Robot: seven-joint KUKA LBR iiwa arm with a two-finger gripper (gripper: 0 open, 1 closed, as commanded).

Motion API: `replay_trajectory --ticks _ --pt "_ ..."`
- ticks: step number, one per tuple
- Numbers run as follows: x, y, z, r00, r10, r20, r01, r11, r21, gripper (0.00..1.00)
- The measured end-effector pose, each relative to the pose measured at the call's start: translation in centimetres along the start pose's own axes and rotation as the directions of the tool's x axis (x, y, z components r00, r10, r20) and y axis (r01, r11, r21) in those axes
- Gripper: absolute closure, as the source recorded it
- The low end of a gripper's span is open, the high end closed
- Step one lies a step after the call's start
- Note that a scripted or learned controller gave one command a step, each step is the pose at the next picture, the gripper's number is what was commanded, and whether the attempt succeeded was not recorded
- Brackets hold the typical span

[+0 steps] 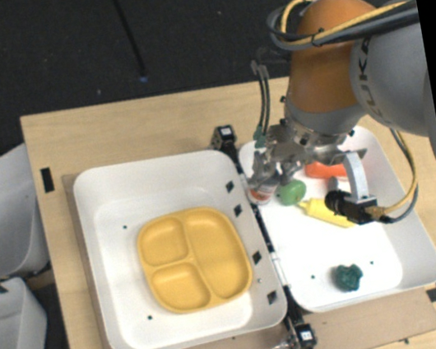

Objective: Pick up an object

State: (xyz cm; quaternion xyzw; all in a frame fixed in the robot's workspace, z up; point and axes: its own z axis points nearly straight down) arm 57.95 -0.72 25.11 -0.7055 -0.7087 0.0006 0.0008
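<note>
My gripper [266, 171] hangs low over the upper left corner of the right bin [409, 261], close to the wall between the two bins. Just below and to its right lies a green round object [292, 192]. A small red and white thing [261, 194] sits right under the gripper at the bin's left wall. An orange piece [326, 169] lies to the right, partly hidden by the wrist. A yellow elongated object [323, 211] lies below that. A dark teal lump [347, 276] rests alone near the bin's front.
The left bin [117, 313] holds a yellow divided plate [193, 257] in its middle. A grey bracket and cables [360, 186] hang from the wrist over the right bin's centre. The wooden bench [47, 149] surrounds both bins.
</note>
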Motion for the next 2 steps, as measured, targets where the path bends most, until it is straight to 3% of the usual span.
replay_trajectory --ticks 2 --pt "7.5 -4.5 0.1 1.000 -0.002 -0.002 0.002 1.000 -0.001 1.00"
